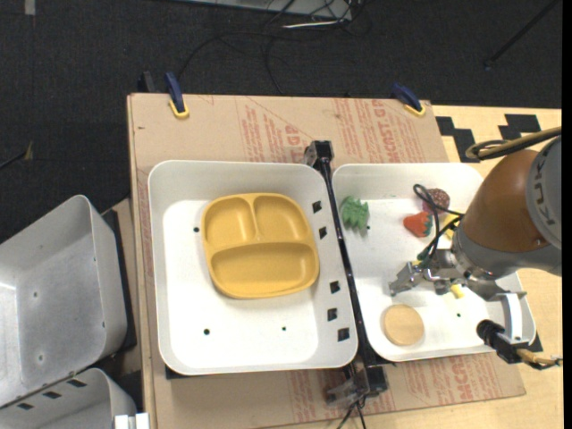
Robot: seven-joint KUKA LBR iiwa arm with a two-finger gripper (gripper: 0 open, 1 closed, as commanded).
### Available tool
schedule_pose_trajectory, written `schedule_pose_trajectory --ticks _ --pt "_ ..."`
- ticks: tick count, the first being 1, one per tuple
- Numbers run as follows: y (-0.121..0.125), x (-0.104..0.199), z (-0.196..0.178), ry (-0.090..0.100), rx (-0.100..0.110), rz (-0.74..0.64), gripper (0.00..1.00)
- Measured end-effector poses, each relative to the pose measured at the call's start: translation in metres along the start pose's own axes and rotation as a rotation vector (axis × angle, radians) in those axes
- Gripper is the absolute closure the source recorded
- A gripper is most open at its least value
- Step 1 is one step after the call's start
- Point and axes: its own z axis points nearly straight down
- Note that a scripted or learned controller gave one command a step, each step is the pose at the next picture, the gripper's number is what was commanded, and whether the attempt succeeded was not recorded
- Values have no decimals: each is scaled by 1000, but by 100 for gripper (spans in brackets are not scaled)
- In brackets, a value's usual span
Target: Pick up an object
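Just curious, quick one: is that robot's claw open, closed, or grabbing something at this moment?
Gripper: low in the right bin, above the round tan disc; open or closed cannot be told, and nothing is seen held in it.

Bright even overhead light, soft shadows

A robotics lab or test bench, judging by the flat brown cardboard sheet (268, 123) clamped down with blue-and-yellow spring clamps (177, 96), two shallow white plastic bins (174, 266) butted side by side on top, loose black cables (259, 38) trailing across dark carpet, and a grey industrial arm with an orange band (509, 208) reaching in
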Motion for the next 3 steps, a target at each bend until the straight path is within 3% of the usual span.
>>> schedule_pose_trajectory --ticks 1,3 --pt "1 0 -12 -1 -4 2 100" --pt "-2 7 -121 -3 -9 -5 100"
